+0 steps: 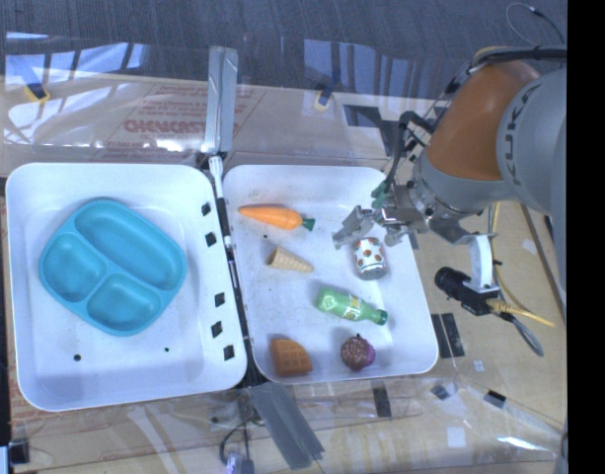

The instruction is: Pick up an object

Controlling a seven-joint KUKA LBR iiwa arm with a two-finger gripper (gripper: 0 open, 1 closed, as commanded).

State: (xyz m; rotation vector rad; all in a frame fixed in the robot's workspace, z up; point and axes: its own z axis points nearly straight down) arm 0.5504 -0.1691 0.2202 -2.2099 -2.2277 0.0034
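The right bin point(406, 358) holds several small items: an orange carrot point(270, 216), a cone point(287, 259), a green bottle point(349, 307) lying on its side, a brown bread-like piece point(290, 356), a dark red round fruit point(357, 352) and a small white can point(370, 258) with a dark printed label. My gripper point(369, 233) hangs over the bin's right side, directly above the can. It is open, with one finger on each side of the can's top. Nothing is lifted.
The left bin point(26, 363) holds a blue divided plate point(113, 263). A ridge with black clips point(223, 265) separates the two bins. The arm's grey and orange body point(485, 136) looms over the right bin's far right corner.
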